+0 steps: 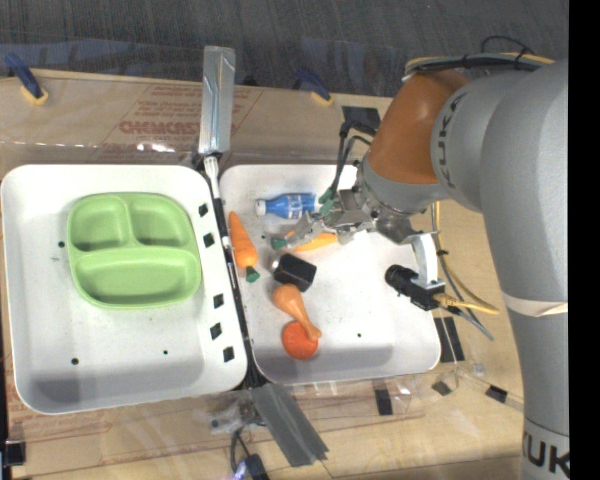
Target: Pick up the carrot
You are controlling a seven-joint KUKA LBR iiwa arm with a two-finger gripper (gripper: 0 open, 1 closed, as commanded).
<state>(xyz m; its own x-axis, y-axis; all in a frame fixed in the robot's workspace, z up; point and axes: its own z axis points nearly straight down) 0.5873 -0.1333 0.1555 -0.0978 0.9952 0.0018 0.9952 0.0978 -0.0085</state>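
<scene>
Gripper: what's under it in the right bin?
Under the gripper, an orange piece pokes out on the right bin floor, with the blue bottle just beyond. The wrist covers the rest of that piece, so what it is stays unclear.

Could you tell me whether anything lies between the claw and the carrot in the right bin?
Nothing visible does. The carrot lies by the bin's left wall, left of the claw. A black cylinder sits just below that path and a blue bottle just above.
</scene>
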